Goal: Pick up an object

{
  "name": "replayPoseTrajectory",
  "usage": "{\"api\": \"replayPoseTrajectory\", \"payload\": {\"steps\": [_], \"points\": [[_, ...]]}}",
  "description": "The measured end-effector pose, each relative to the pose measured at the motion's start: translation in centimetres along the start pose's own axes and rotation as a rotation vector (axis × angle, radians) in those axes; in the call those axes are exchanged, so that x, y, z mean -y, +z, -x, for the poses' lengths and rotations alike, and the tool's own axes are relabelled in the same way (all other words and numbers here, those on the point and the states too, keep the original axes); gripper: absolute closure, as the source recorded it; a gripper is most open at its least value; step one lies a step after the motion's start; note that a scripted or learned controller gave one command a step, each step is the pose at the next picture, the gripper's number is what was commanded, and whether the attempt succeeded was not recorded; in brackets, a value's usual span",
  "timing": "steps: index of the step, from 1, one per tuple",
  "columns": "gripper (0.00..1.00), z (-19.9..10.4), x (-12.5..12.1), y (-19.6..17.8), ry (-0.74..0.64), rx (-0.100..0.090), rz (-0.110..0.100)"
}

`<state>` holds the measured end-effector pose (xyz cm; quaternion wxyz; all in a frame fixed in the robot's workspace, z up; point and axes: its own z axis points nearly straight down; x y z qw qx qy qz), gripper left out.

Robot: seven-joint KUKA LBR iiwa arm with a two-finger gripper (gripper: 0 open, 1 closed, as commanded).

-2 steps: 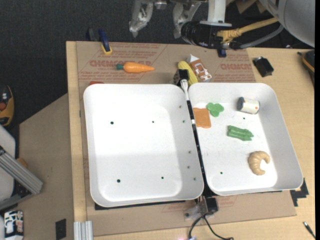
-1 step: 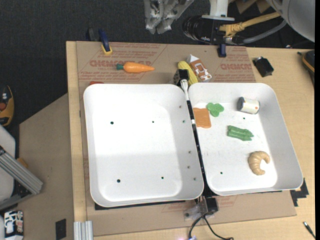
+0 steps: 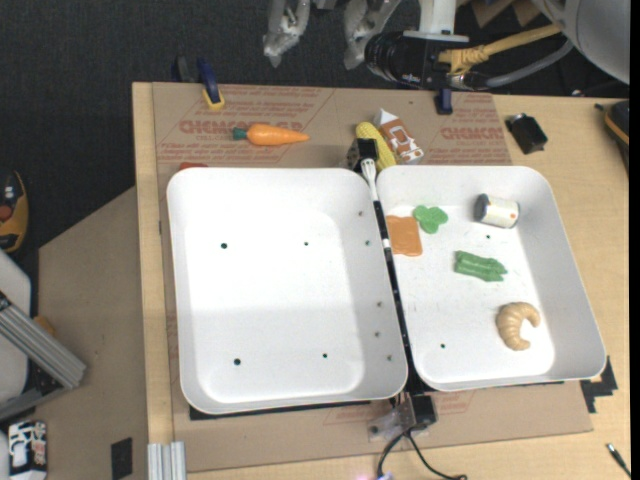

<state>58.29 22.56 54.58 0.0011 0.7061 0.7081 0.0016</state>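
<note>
Gripper [image 3: 325, 30] hangs above the bench's far edge, fingers spread, nothing between them. You've got a tan plastic croissant [image 3: 518, 325] lying alone in the right white bin [image 3: 574, 298], well apart from the green pea pod [image 3: 480, 266]. Drop straight down, straddle its narrow middle, then close.
</note>
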Motion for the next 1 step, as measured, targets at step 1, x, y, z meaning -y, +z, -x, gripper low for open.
{"api": "replayPoseTrajectory", "payload": {"steps": [1], "points": [[1.00, -0.09, -0.02, -1.10, -0.001, -0.001, 0.005]]}}
